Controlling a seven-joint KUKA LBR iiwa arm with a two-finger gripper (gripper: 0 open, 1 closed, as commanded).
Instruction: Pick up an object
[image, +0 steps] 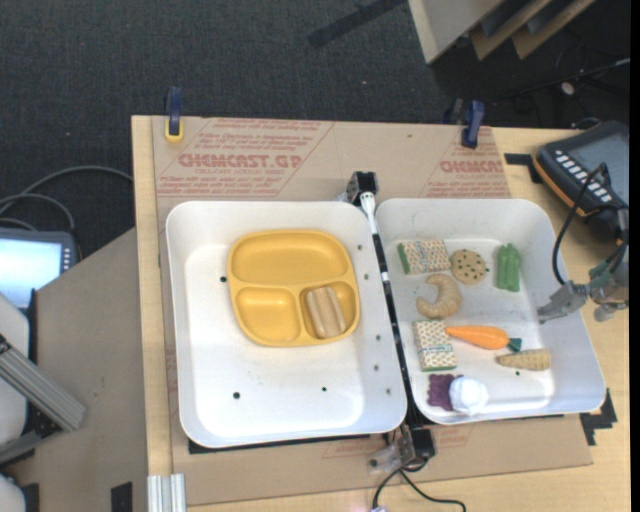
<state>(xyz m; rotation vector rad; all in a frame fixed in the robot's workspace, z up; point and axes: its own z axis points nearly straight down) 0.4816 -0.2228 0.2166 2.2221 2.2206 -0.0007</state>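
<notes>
My gripper reaches in at the right rim of the right bin, a little right of the carrot and below the green vegetable. Nothing is visibly held in it. In this bin lie several toy foods: a layered sandwich square, a cookie, a green vegetable, a croissant, an orange carrot, a second sandwich square, a pale corn-like piece, and a purple bunch with a white piece at the front.
The left bin holds a yellow divided plate with a tan bun in its lower right compartment. A black clip sits where the bins meet. A black device with cables lies at the far right.
</notes>
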